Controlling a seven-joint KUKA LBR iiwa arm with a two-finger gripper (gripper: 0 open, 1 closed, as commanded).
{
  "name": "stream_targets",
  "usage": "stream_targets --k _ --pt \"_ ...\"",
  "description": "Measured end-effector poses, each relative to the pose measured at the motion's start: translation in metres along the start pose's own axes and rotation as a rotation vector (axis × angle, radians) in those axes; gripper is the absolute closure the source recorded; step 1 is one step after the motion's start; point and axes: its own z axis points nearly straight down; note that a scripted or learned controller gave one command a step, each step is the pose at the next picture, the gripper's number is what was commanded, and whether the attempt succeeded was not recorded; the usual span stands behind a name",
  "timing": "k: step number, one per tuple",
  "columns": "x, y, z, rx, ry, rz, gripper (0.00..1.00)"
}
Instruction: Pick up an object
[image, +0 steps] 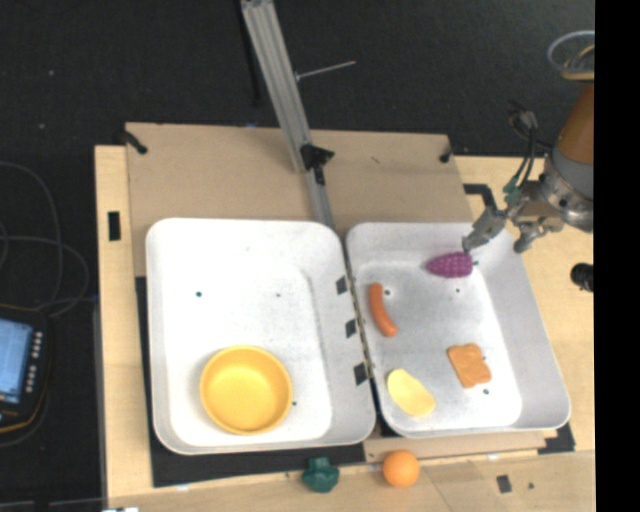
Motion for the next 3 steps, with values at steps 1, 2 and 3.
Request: stream_targets --k 1,2,3 --pt "0.000 0.000 0.000 0.001 -0.001 0.000 0.00" --pt "0.003 0.009 0.054 0.005 0.000 -0.001 0.00" --pt "0.003 0.004 0.117 0.007 0.001 0.002 0.00"
